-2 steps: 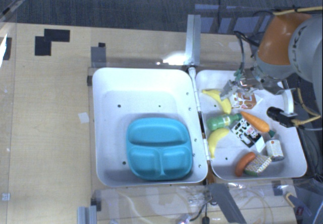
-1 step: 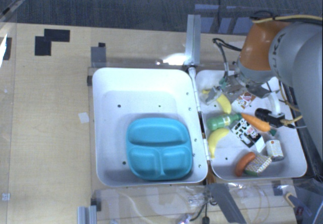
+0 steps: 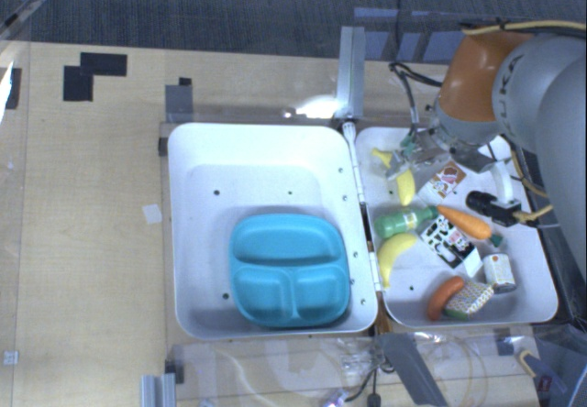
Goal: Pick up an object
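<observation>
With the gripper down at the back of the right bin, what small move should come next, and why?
Probably a short straight descent. The gripper sits low over the far left part of the right white bin, just above a small yellow toy piece with another yellow bit beside it. Nothing is visibly between its fingers yet.

a wooden bench [image 3: 83, 240] bears two white bins [image 3: 197, 213] side by side.
</observation>
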You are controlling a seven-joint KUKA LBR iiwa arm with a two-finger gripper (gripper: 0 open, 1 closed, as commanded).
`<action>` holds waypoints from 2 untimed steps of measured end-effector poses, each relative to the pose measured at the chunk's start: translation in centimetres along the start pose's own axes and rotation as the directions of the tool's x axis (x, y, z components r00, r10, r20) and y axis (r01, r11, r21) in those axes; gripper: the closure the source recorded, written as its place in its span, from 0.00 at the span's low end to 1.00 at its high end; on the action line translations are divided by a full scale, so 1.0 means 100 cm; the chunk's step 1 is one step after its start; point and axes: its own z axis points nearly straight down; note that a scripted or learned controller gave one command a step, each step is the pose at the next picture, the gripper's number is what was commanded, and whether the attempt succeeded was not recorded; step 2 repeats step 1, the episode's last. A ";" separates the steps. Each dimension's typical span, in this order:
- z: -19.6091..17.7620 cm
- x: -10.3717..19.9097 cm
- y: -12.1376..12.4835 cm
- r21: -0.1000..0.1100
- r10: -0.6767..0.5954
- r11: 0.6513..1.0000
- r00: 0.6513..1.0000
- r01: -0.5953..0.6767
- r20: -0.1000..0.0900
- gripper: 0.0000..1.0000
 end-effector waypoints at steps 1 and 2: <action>-0.085 0.033 -0.027 0.009 -0.049 0.999 0.999 0.049 -0.002 1.00; -0.085 0.033 -0.027 0.009 -0.049 0.999 0.999 0.049 -0.002 1.00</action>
